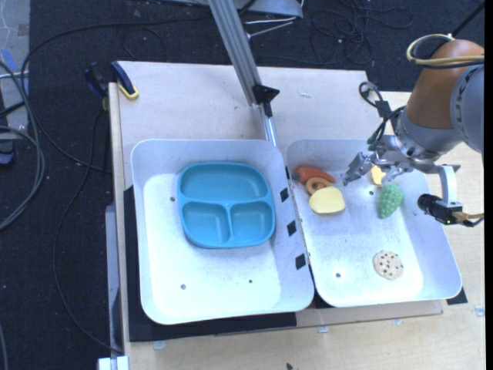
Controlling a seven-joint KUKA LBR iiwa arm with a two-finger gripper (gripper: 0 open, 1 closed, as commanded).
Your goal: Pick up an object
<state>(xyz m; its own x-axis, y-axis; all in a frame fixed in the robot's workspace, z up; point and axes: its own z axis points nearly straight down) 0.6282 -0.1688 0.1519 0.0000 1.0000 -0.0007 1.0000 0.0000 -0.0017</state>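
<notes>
The left bin (154, 230) holds a blue tray (227, 205) with three compartments, lying flat in the upper middle of the bin.

In the right bin (431, 276), going from left to right, there is an orange piece (314, 176) near the upper left corner, and touching it at 5 o'clock a yellow piece (326, 200). Well apart from these, at the lower part of the bin, lies a cookie (387, 264). The green grapes (390, 200) lie near the upper right side.

The gripper (370, 166) hangs over the upper part of the right bin. I cannot tell if it is apart or together. A small yellow thing (377, 176) shows just beside its tip. The grapes are at 5 o'clock from the gripper, near it, and the yellow piece is at 8 o'clock from it. The cookie is at 6 o'clock, well apart.
</notes>
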